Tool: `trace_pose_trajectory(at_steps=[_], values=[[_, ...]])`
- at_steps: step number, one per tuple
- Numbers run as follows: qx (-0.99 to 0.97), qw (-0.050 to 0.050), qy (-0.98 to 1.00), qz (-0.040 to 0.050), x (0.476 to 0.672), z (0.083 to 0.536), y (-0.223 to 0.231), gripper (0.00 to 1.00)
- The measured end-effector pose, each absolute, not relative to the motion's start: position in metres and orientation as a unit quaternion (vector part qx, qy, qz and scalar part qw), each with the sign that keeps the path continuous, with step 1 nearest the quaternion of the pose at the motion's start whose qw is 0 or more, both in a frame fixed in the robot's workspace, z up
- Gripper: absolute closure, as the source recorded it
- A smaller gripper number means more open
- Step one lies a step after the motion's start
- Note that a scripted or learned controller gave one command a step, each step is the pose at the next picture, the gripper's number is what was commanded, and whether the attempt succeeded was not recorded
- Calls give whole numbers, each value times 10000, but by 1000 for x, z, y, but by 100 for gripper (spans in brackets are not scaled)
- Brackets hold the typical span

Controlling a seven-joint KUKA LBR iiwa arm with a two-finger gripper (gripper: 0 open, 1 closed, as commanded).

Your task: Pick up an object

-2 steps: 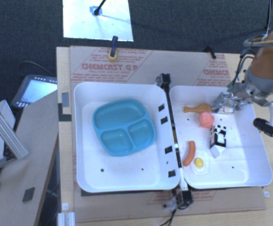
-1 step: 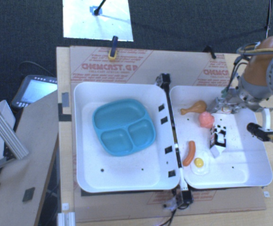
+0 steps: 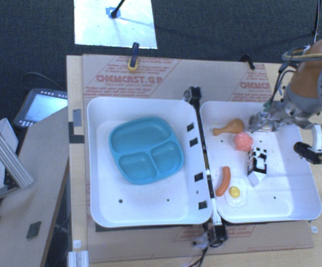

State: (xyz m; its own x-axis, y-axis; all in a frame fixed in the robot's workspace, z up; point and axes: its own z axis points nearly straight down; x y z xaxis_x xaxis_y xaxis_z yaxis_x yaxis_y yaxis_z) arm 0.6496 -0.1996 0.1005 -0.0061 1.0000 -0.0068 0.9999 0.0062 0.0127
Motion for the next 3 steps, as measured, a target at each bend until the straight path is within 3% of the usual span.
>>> trace_pose_trajectory(at_steps=[1,2,3], values=[[7067,36,7075,19,645,164,-202,100],[7052,42,7090,21,655,226,-203,100],[7052,24,7090,12,656,250,-203,100]])
